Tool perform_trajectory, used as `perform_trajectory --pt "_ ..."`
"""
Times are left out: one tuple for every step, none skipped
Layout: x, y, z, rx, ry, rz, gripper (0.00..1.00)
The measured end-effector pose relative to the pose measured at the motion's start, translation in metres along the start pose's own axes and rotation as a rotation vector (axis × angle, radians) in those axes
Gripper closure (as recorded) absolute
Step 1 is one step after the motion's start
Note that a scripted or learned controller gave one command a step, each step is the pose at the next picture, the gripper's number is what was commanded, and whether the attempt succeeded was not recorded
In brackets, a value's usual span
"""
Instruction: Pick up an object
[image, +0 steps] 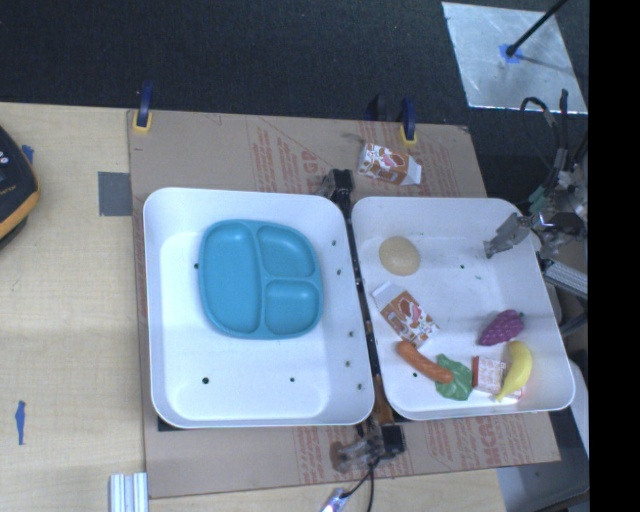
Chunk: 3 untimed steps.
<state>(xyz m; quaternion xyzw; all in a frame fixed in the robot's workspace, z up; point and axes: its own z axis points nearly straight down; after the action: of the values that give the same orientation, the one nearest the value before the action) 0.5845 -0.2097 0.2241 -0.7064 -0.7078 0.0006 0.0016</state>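
White right bin (462, 210) holds your candidates; the gripper (503, 241) sits at its far right edge, whether open or closed you cannot tell. Nearest is the purple grapes (501, 326), just toward you from it. The beige ball (399, 255) lies well to its left.

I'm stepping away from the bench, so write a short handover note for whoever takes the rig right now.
Gripper: at the right bin's upper right edge, holding nothing visible; finger state unclear.
Right bin holds: round beige item, snack packet, carrot, green toy, purple grapes, banana, small red-white packet.
Left bin: blue divided plate.
Another packet lies on the cardboard.
Done: nothing picked.
Left: grasp and lift one object.
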Motion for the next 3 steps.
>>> perform_trajectory --pt "0.005 0.033 0.043 0.0 -0.002 -0.003 0.0" --pt "0.048 -0.043 0.061 0.002 -0.002 -0.003 0.0" --pt "0.096 -0.012 0.111 -0.006 -0.005 -0.003 0.0"
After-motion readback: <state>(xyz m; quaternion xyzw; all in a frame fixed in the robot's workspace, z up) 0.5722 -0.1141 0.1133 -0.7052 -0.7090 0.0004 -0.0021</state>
